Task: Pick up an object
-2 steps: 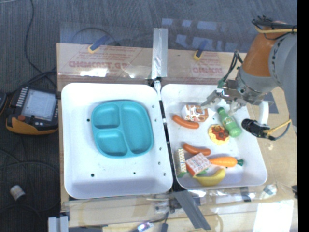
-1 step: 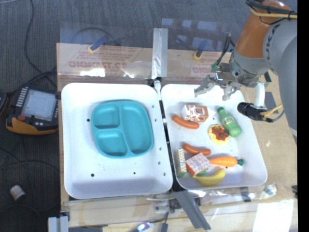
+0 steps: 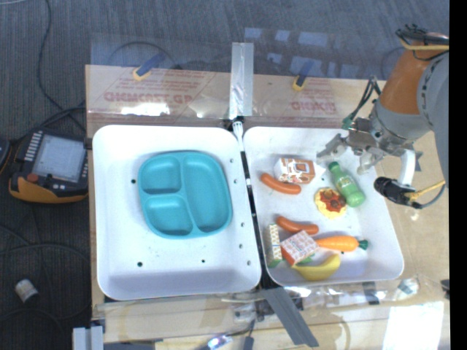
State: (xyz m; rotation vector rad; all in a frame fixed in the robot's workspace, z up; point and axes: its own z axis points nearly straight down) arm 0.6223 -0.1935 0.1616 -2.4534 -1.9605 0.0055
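The right bin (image 3: 379,228) holds several toy foods. A green bottle (image 3: 345,183) lies near its upper right, beside a yellow disc with red topping (image 3: 332,201). An orange-and-white packet (image 3: 295,170) and a sausage (image 3: 281,185) sit at the upper left. Lower down lie a second sausage (image 3: 297,225), a carrot (image 3: 337,243), a red box (image 3: 298,248) and a banana (image 3: 317,268). My gripper (image 3: 350,154) hangs over the bin's upper right corner, just above the green bottle. It is open, its fingers spread with nothing between them.
The left bin (image 3: 117,246) bears a blue divided plate (image 3: 182,194). A control pendant (image 3: 51,168) lies on the floor at the left. A black cylinder with a cable (image 3: 394,189) sticks out by the right bin's right rim.
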